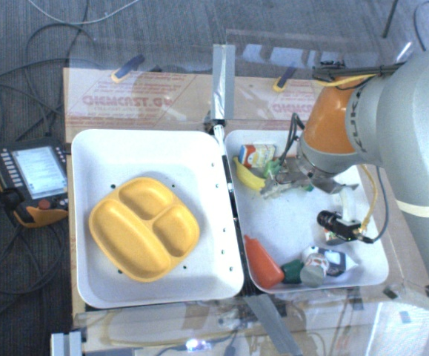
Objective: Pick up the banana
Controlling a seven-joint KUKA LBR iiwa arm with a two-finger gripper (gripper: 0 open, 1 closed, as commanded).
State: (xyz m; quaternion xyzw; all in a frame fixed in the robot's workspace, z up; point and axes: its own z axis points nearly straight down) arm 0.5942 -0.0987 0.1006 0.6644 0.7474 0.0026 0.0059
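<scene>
The yellow banana [248,176] lies in the right bin [303,232], near its upper left corner and against the left wall. My gripper [275,183] is down in that bin just right of the banana, its tips close to the fruit's right end. A small carton [254,155] with an orange and white label stands just behind the banana. The arm's grey body and orange band [331,124] hang over the bin's upper right part and hide what lies beneath.
The left bin [95,273] holds a yellow divided plate [144,227]. In the right bin's front lie a red-orange carrot-like toy [261,262], a dark green piece [293,271] and a small can [324,262]. A black cable end [334,223] dangles over its right side. A teach pendant [29,178] rests left of the bench.
</scene>
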